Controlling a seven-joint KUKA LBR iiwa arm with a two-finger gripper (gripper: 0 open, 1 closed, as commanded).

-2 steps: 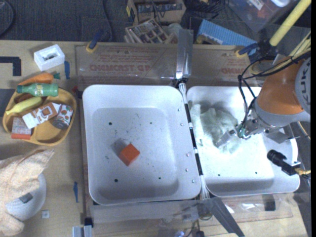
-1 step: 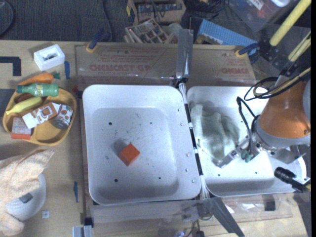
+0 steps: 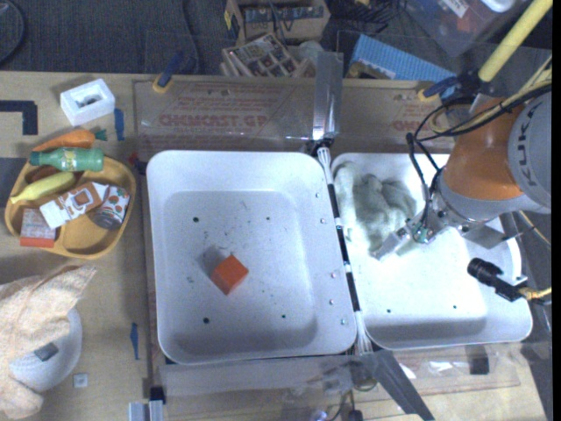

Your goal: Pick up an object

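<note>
step: I'm reaching, no grasp | gripper (image 3: 396, 242) low in right white bin (image 3: 438, 310), by its left wall, touching grey-white crumpled cloth (image 3: 377, 202); opening: can't tell | small orange block (image 3: 230, 274) mid left white bin (image 3: 245, 169) | next: close, lift

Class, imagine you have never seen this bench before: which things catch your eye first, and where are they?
The orange block sits alone in the left bin. The grey arm with its orange band reaches into the right bin, its gripper beside a pale, fuzzy heap. At far left, a yellow bowl holds toy food.
</note>
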